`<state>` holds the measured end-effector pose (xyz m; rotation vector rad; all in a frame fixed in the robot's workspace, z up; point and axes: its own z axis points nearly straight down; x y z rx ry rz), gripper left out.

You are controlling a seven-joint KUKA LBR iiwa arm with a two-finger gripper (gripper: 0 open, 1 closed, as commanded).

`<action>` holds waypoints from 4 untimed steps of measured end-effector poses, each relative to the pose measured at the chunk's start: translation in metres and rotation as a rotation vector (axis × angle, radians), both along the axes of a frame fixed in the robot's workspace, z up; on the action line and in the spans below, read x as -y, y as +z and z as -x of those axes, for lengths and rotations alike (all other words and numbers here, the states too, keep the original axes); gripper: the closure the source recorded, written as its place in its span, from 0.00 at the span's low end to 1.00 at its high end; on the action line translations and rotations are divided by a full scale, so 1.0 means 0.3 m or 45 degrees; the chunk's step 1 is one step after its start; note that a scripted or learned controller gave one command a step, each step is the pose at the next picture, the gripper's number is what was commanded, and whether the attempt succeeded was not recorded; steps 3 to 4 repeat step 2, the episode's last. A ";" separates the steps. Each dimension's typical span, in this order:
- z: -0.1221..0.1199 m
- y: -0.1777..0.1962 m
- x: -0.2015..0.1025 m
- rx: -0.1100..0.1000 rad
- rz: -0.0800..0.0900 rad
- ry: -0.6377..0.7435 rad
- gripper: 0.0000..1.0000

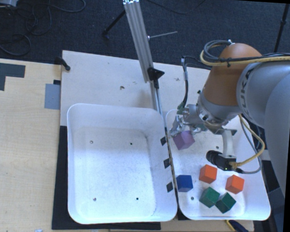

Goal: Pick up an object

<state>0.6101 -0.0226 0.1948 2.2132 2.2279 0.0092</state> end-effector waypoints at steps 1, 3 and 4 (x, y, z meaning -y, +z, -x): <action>0.097 -0.002 0.104 -0.013 0.005 -0.012 1.00; 0.053 -0.018 -0.108 -0.011 0.001 -0.002 1.00; 0.053 -0.018 -0.108 -0.011 0.001 -0.002 1.00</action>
